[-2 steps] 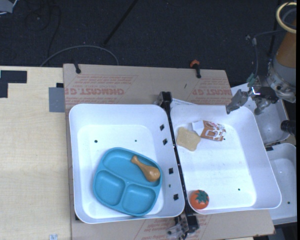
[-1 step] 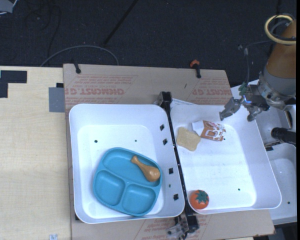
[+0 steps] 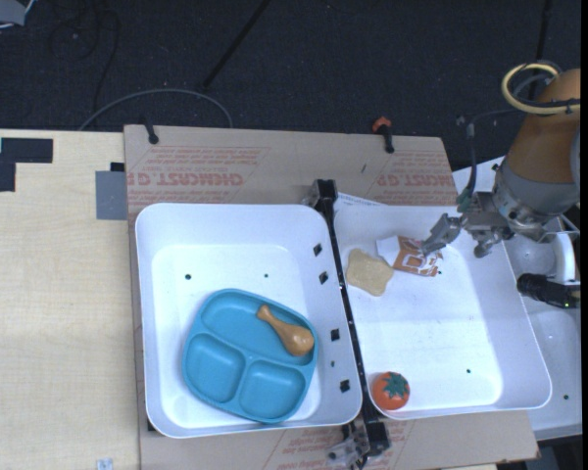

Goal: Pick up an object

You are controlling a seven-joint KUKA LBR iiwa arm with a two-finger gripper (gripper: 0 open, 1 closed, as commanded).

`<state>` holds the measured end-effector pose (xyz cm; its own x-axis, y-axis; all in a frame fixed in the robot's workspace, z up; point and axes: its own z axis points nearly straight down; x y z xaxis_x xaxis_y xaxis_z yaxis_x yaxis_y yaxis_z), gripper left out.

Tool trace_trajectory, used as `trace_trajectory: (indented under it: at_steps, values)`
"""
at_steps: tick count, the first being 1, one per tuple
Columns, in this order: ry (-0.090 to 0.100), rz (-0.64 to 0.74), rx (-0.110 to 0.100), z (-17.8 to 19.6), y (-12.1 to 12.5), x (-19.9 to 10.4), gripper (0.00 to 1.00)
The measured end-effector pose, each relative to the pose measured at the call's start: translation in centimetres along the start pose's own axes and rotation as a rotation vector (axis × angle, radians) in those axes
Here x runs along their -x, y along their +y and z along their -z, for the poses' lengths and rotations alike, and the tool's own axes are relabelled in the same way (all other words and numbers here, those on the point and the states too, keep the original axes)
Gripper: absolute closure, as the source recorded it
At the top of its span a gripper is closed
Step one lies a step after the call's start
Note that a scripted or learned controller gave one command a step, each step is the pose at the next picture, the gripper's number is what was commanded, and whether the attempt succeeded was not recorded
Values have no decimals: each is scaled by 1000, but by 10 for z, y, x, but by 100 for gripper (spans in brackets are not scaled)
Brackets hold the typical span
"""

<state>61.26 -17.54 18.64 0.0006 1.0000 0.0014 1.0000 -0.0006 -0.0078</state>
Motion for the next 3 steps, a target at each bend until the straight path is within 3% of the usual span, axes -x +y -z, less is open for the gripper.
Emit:
trace_trajectory:
  at_steps: [1,2,3]
  values:
    - [0,4,2,-52,9,-6,0]
    - [-1,3,4,-39,9,-5,100]
    - [-3,-1,11,23,5,0,100]
